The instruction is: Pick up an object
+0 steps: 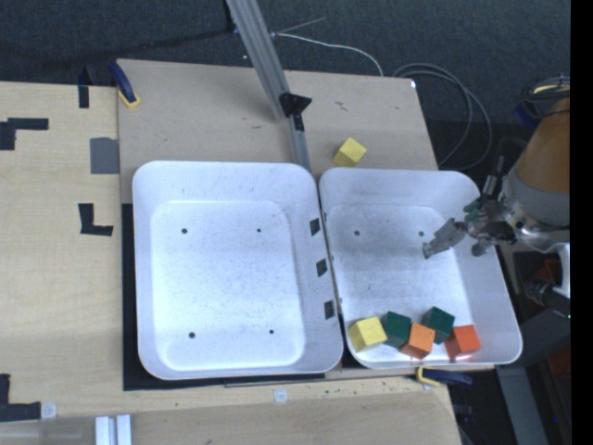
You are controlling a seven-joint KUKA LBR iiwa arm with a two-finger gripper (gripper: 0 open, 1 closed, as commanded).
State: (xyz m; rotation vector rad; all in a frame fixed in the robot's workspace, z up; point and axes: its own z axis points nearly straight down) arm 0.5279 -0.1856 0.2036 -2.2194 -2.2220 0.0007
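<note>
A single fixed camera looks down at a slant on the bench (269, 128), taking in both white bins (148, 248). The arm (547, 170) enters from the frame's right.

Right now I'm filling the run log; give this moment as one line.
gripper: above right bin, holding nothing seen | blocks: clustered at right bin's near edge | yellow block: on bench, outside bins

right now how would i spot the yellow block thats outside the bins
Start at the right bin. Just past its far rim, on the tan board beside the grey metal bar, lies the lone yellow block. The other yellow block sits inside the bin among green and orange ones.
</note>
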